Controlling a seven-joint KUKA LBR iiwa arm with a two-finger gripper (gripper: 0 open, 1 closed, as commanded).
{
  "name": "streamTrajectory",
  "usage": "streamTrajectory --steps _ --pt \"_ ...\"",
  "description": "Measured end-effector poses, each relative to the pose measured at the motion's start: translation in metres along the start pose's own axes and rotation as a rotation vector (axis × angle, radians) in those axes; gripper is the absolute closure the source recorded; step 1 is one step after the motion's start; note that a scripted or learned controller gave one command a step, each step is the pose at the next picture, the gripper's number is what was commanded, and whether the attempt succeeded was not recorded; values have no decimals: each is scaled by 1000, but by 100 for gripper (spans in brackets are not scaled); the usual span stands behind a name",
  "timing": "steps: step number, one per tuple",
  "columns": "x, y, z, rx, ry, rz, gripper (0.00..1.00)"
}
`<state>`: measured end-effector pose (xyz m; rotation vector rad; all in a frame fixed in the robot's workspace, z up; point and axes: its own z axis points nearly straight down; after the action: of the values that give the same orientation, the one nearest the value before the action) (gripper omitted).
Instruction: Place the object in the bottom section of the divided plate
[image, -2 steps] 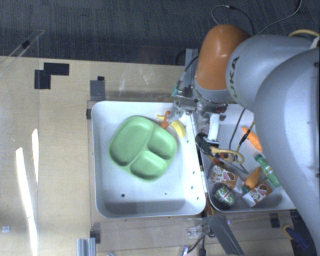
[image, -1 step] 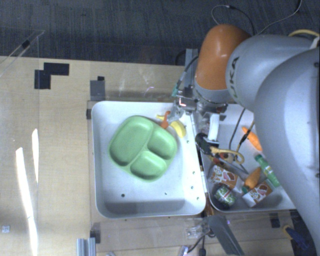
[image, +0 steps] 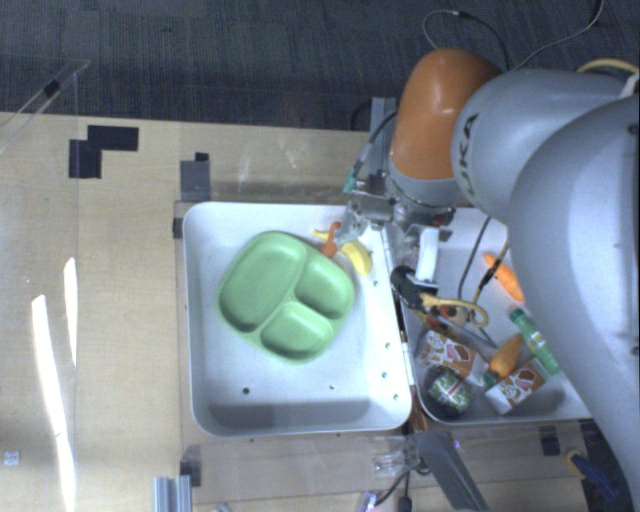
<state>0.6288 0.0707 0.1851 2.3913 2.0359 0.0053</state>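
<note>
Camera view, looking down at a slant: the gripper (image: 348, 236) is seen just past the upper right edge of the green divided plate (image: 288, 295), low over that corner of the left bin (image: 240, 390). Whether it is open or closed cannot be told, because its lower end is blurred together with what lies beneath it. A small yellow object (image: 358, 260) is found right under the gripper, just beside the plate's upper right rim (whether it touches the rim cannot be settled). A thin orange piece (image: 325, 240) is seen next to it, at the plate's top edge. A grasp on either cannot be confirmed.

The plate itself is set flat in the middle of the left bin and turned at an angle. One large section is placed toward its upper left and a smaller one at its right. The bottom section (image: 297, 328) is found nearest the lower edge of the view, well apart from the yellow object.

To the right of the plate, across the bin wall, the right bin (image: 458, 285) is seen with a cluster of things: an orange carrot-like item (image: 505, 280), a green bottle (image: 530, 340), a printed packet (image: 445, 352), a dark round can (image: 448, 392) and a small carton (image: 515, 385).

Above and to the right of the plate, the grey arm (image: 560, 200) is seen, with its orange band (image: 440, 110) directly above the gripper. To the left of the plate, the pale wooden bench (image: 120, 250) is seen with streaks of glare on it.
</note>
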Motion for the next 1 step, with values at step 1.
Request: streamTrajectory --steps 1 --pt "0 0 0 0 0 0 0"
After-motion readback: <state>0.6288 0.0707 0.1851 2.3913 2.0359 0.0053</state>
